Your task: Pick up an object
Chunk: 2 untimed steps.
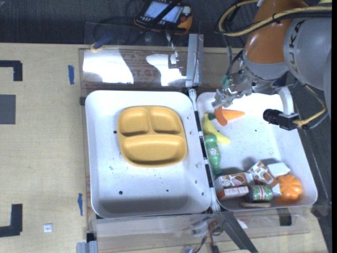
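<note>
My gripper (227,95) hangs over the far left corner of the right bin (287,144), just above an orange carrot (230,115) that lies on the bin floor. Nothing shows as lifted. Beside the carrot, along the bin's left wall, lie a yellow banana (216,131) and a green bottle (213,153). At the near edge sit a brown-and-white carton (234,181), a second small carton (265,171), a green-labelled can (261,193) and an orange pumpkin-like toy (290,187).
The left bin (100,109) holds a yellow divided plate (152,135). The grey arm with its orange band (274,25) and looped cables crosses the upper right. A black fitting (278,118) sticks out over the right bin's far side.
</note>
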Each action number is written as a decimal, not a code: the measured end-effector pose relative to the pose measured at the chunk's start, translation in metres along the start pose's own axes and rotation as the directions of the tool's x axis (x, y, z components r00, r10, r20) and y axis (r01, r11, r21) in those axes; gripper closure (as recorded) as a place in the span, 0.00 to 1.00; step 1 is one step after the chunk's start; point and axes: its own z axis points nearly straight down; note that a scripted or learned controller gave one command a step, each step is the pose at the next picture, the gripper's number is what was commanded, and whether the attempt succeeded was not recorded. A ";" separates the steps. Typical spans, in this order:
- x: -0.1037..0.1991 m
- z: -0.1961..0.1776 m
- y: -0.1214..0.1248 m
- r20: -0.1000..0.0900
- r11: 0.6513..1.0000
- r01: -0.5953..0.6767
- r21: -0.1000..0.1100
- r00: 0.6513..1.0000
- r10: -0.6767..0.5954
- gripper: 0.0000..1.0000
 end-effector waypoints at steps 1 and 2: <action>0.063 0.019 -0.034 -0.002 0.999 -0.032 0.004 0.999 0.032 1.00; 0.057 -0.124 -0.013 0.000 1.000 -0.023 0.001 1.000 0.023 1.00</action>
